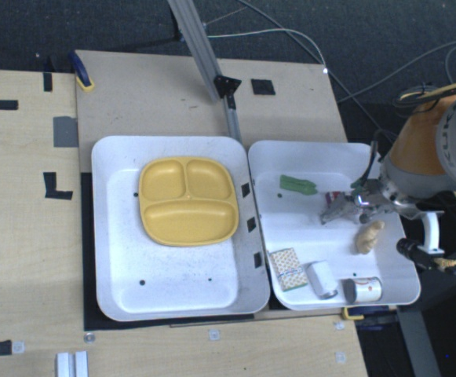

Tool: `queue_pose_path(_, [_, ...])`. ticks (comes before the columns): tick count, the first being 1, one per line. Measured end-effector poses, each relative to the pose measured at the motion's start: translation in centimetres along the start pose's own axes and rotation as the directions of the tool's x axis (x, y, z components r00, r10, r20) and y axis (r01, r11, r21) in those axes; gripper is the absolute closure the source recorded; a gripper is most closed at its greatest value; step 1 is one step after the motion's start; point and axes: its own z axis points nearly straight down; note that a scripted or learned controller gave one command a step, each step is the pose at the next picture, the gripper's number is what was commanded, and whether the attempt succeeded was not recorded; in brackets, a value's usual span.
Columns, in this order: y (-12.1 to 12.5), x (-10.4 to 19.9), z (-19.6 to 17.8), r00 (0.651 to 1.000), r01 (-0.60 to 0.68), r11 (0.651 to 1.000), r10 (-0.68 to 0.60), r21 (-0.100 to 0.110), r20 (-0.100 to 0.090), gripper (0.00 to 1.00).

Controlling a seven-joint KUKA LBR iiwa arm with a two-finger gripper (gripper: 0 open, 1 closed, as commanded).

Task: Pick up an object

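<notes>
1. I have the arm (428, 144) coming in from the right edge of the frame, and its claw (339, 208) is down inside the right bin (333, 154), in the middle right of the picture.
2. The metal parts there are small and blurred, so I cannot tell whether the claw is released, clenched, or grasping anything. I will not count anything as held.
3. The nearest candidates sit on either side of it: a green piece (297, 184) just up and left, and a tan lump (369, 236) just down and right. My guess is that one of these is the target, since the claw hangs between them.
4. The green piece lies flat with its long axis running roughly left to right, dipping a little toward the right. The tan lump's long axis runs diagonally, from lower left to upper right.
5. Along the bin's lower edge lie a patterned card (287, 268), a small grey block (319, 277) and a white can (364, 290) on its side, long axis left to right. They look tumbled there loosely rather than arranged.
6. The left bin (110, 210) holds a yellow divided tray (188, 200), lying flat, well apart from the claw.
7. Both bins rest on the tabletop (133, 93).
</notes>
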Motion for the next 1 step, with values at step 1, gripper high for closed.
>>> queue_pose_path(1, [0.13, 0.1, -1.33, 1.0, 0.002, 1.0, -0.002, -0.004, 0.0, 1.0])
